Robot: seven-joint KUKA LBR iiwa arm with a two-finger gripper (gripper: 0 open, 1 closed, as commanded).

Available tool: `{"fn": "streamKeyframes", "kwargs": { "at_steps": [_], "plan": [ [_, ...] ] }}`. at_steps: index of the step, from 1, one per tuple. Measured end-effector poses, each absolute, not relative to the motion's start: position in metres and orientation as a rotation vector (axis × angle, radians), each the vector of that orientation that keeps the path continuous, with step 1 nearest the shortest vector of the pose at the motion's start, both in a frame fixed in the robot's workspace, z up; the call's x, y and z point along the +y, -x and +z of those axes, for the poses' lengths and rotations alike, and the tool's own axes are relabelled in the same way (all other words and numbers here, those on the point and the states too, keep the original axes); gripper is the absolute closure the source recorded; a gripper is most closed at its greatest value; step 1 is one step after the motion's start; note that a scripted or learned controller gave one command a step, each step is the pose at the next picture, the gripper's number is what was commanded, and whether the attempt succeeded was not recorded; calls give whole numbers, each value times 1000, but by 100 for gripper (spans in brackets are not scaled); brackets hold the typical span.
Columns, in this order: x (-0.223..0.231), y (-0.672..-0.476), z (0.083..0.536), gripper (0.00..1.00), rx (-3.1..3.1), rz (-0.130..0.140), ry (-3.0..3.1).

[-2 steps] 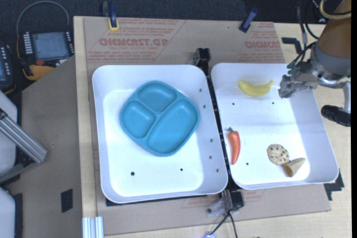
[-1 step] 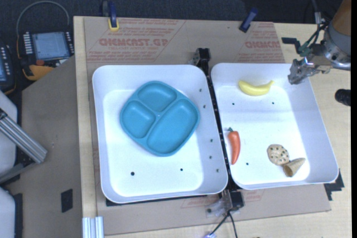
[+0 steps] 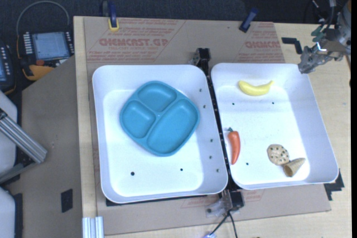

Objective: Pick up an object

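The right bin holds a yellow banana near its far edge. A red chili pepper lies by its left wall. A round speckled cookie and a tan wedge-shaped piece lie close together near the front. My gripper hangs at the bin's far right corner, above the rim and away from every object. Nothing is seen between its fingers.
The left bin holds a blue divided plate. A black clamp sits between the bins at the back. Blue clips hold the cardboard sheet. A pendant screen lies at the far left.
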State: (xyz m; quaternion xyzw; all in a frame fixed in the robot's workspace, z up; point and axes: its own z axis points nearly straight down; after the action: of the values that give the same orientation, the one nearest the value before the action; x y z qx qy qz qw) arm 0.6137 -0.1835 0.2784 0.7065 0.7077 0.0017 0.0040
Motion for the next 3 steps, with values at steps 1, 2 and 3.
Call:
{"fn": "streamKeyframes", "kwargs": {
  "at_steps": [1,2,3],
  "plan": [
    [-125,-612,278,100,2230,1,-2216],
    [-69,-602,259,100,2231,-1,-2218],
    [-12,-601,259,100,2231,0,-2217]
  ]
}}
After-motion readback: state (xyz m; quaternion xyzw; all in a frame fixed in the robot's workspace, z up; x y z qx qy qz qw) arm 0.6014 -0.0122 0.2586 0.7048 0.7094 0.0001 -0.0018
